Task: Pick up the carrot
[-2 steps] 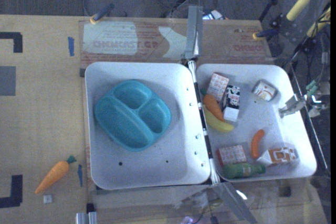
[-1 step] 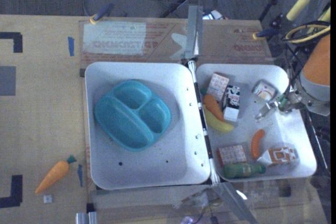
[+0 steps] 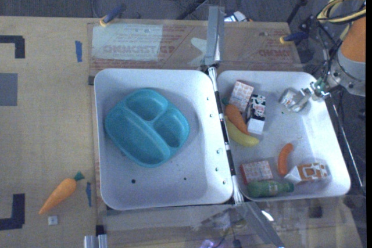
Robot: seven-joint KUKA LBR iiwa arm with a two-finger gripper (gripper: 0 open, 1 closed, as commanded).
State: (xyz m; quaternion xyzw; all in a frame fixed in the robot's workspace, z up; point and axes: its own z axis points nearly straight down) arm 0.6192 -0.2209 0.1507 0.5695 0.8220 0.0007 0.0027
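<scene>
Camera view puts the gripper (image 3: 296, 99) low over the right bin (image 3: 337, 142), too blurred to tell its opening or any load; the carrot (image 3: 58, 194) lies well apart on the tabletop (image 3: 46, 125); orange lookalikes invite a wrong grab
</scene>
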